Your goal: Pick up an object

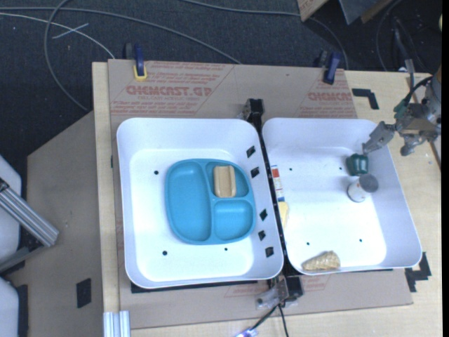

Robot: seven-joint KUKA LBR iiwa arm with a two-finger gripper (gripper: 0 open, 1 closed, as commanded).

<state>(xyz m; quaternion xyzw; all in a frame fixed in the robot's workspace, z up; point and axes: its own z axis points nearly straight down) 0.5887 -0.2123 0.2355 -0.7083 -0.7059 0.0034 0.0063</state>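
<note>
Nothing lifted yet. Gripper (382, 137) at right bin's (393, 255) far edge, grip state impossible to tell. Teal-and-grey object (359, 174) just below it, resting on bin floor. Reaching down, closing and lifting all remaining, probably.

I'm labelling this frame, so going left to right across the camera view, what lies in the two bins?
Blue divided plate → tan block in the plate's upper right compartment → tan crumpled piece near the right bin's front edge → teal and grey object.
</note>
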